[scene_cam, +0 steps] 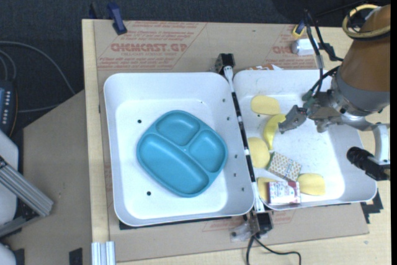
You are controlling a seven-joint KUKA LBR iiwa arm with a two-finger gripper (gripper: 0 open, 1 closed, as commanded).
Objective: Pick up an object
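Note:
The right bin holds several small things. There is a yellow oval piece at the back, a curved yellow piece below it and a round yellow piece by the divider. A patterned packet, a red and white box and a yellow lemon lie toward the front. My gripper hangs over the middle of this bin, just right of the curved yellow piece. It is open, with nothing between its fingers.
The left bin holds a blue divided plate. The arm's grey body and orange band cover the right bin's back right corner. A black clamp sits at the back between the bins.

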